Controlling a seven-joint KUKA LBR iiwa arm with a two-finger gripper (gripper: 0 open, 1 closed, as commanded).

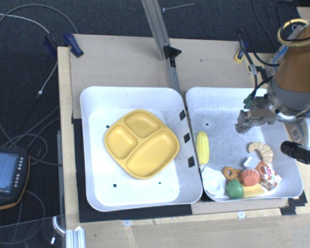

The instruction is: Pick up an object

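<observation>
The claw (246, 122) hangs above the croissant (261, 150), fingers seemingly blurred.

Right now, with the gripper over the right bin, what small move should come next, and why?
Probably lower the gripper toward the near corner, onto the croissant. It hangs above bare floor of the right bin, holding nothing, and the toy foods lie clustered nearer the camera, the croissant closest.

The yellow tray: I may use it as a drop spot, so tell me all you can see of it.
The tray is a yellow, glossy, plastic-looking plate with rounded corners and three compartments, two small and one large. It lies flat, turned at a slant, in the middle of the left bin, resting on its floor. Nothing lies in it or touches it otherwise.
</observation>
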